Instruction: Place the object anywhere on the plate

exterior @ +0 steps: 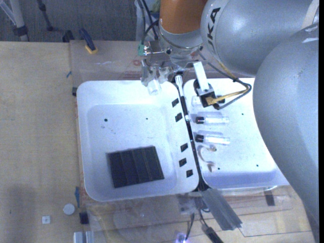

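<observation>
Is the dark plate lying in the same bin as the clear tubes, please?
No, the dark plate lies in the left bin, the clear tubes in the right bin.

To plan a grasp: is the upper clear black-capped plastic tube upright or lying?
Lying: the tube shows its full side across the right bin.

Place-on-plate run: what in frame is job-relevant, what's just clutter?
Job:
- gripper
- dark ribbed plate in the left bin
- upper clear tube and lower clear tube in the right bin; either may be the object

Lying about, on the bench:
- blue clamp
- small round disc
- small white square
</observation>
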`<state>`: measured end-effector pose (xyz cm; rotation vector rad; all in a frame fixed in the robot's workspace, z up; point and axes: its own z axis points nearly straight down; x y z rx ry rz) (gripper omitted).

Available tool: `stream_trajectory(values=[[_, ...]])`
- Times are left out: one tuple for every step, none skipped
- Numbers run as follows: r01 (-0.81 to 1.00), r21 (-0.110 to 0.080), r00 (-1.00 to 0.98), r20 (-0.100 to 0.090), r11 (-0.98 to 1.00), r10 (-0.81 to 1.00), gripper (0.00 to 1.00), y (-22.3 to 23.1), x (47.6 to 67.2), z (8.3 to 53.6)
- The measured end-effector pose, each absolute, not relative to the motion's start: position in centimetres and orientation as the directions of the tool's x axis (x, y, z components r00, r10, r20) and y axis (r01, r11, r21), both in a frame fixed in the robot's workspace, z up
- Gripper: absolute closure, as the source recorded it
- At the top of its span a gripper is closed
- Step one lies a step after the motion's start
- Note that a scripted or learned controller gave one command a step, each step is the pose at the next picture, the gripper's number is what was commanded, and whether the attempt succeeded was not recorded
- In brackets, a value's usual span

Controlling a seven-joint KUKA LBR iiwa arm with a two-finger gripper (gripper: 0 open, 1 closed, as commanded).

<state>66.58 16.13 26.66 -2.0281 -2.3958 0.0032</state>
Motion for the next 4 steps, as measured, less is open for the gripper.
stream_trajectory(values=[[0.957, -0.003, -0.289, 0.001, 0.289, 0.957, 1.0, 16.7, 63.1, 23.2], [0.82, 0.005, -0.572, -0.002, 0.572, 0.82, 1.0, 13.8, 66.7, 26.2], [0.687, 0.005, -0.727, -0.002, 0.727, 0.687, 1.0, 20.9, 66.7, 24.2], [0.629, 0.005, -0.778, -0.004, 0.778, 0.629, 1.0, 20.1, 66.2, 27.1]])
